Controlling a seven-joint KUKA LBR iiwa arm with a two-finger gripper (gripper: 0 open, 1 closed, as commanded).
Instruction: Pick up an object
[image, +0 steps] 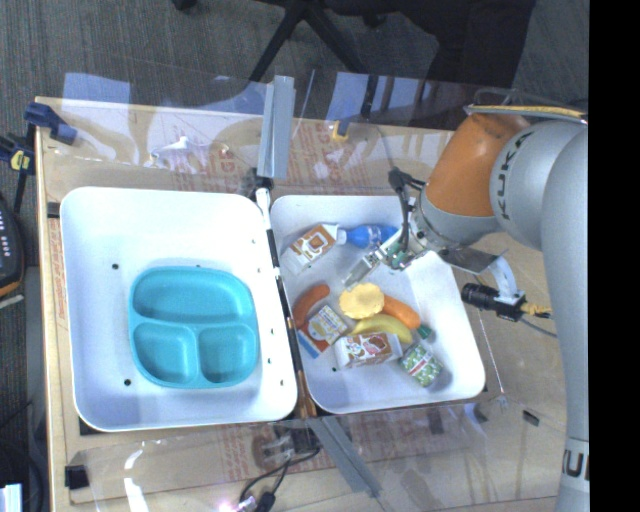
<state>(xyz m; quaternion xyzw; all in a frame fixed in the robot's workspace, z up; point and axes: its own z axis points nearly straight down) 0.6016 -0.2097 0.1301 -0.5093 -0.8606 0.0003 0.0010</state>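
Note:
The right bin (455, 390) holds a heap of toy food. A small carton with a brown label (314, 243) and a blue bottle (365, 236) lie at its far side. In the middle are an orange sausage (311, 301), a yellow round piece (361, 299), a carrot (402, 310) and a banana (386, 327). Two more cartons (326, 326) (369, 350) and a green can (422, 366) lie toward the front. My gripper (372, 264) hangs low over the bin's far middle, just right of the brown-label carton and above the yellow piece. I see nothing held in it.
The left bin (90, 230) holds a blue divided tray (193, 326). A ridge (280, 310) separates the two bins. My grey arm with its orange band (470, 175) comes in over the right bin's far right corner.

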